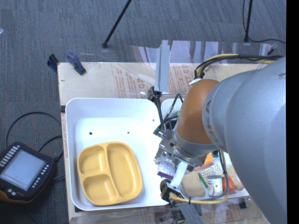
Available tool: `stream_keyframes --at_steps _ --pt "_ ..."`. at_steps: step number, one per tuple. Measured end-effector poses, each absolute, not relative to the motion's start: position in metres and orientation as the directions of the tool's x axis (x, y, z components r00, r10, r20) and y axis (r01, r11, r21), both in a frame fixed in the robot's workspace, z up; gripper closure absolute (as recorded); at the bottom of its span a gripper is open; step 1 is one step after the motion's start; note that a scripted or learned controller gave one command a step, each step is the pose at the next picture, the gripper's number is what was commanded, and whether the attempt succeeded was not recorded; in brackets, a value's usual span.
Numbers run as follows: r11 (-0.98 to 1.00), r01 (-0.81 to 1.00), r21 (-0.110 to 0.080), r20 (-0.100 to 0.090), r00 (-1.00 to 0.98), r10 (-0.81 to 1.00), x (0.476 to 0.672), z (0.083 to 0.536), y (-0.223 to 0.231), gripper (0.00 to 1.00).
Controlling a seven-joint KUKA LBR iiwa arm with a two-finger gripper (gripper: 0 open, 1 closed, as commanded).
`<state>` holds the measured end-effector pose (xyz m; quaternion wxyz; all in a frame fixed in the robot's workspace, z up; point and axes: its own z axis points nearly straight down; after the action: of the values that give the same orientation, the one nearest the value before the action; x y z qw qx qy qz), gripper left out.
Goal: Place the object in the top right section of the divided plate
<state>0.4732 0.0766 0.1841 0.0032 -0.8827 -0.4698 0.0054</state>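
A yellow divided plate (110, 172) lies in the left white bin (112, 111), toward its front. It has one long section on the right and two smaller ones on the left, and all of them are bare. My gripper (166, 166) hangs below the orange wrist band (194, 118), low over the left side of the right bin, just right of the wall between the bins. Small items lie under and beside it: something purple and white (164, 173), a tan bread-like piece (192, 184) and a printed packet (213, 177). The arm hides most of the right bin.
An orange piece (208, 160) and a carrot-like item (227, 184) lie at the right bin's near side. A yellow cable (196, 201) loops below the gripper. A teach pendant (21, 171) sits on the floor at left. Blue clamps (74, 62) sit at the bench's back left corner.
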Motion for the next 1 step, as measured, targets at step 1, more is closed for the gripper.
stream_keyframes --at_steps 1 --pt "-0.559 0.829 -0.01 -0.008 0.559 0.829 0.4734 0.1843 0.0755 0.0"
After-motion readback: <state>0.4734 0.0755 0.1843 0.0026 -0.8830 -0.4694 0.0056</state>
